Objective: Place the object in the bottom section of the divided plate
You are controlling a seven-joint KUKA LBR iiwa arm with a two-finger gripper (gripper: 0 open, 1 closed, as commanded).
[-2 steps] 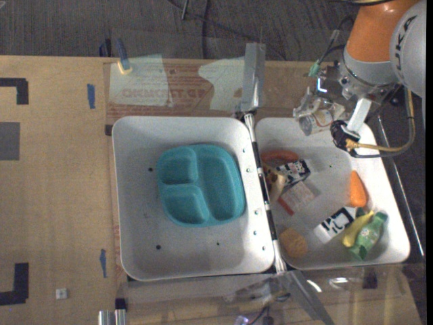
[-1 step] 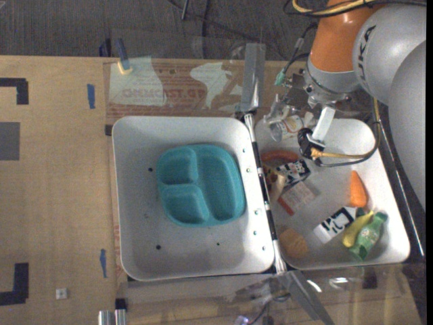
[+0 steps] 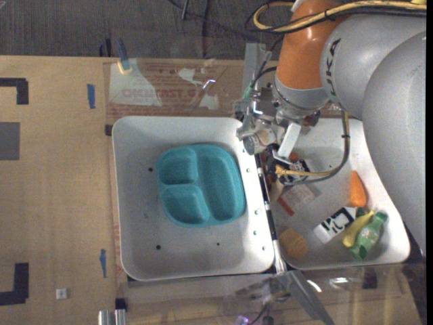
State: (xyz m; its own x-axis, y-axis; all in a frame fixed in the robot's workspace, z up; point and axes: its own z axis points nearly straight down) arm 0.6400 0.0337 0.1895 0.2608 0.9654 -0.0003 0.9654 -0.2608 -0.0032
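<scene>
Teal divided plate (image 3: 200,184) sits in left white bin (image 3: 135,249), nothing on it. Gripper (image 3: 265,146) is over the wall between the two bins, at the upper left of the right bin (image 3: 399,246); can't tell its state from here. Right bin holds an orange carrot (image 3: 357,189), a yellow banana (image 3: 356,229), a green bottle (image 3: 369,236), a white carton (image 3: 334,224), a brown round piece (image 3: 293,243) and a flat packet (image 3: 298,196). Can't tell which one is the target.

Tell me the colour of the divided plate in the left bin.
Teal, a blue-green all over; the divided plate shows plainly in the camera view.
</scene>
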